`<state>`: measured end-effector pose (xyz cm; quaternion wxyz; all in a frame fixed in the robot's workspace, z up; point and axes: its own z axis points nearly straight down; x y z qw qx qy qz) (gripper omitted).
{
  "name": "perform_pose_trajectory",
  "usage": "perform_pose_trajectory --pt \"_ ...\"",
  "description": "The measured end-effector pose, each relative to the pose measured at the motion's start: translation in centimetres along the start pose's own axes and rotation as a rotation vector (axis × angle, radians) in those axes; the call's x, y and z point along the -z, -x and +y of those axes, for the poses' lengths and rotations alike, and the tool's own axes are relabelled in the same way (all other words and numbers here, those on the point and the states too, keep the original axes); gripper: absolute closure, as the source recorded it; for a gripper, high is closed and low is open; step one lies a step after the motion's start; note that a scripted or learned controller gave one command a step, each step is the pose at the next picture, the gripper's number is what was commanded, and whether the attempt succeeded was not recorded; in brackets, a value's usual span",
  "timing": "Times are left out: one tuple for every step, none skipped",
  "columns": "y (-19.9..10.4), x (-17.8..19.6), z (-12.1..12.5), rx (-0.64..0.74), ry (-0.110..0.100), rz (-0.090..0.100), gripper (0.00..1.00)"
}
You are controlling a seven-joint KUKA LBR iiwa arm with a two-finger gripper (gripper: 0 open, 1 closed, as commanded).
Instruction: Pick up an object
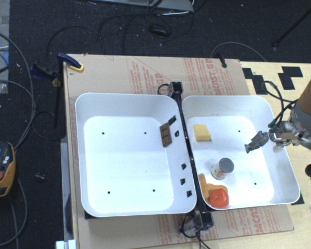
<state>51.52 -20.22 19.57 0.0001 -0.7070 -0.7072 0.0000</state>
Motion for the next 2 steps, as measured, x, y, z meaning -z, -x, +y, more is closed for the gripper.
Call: perform_pose_trajectory --pt "-2.02 1.97 -1.98 0.001 0.001 0.000 0.00" --pt "-1.95 1.87 -2.00 0.000 0.000 0.000 0.00"
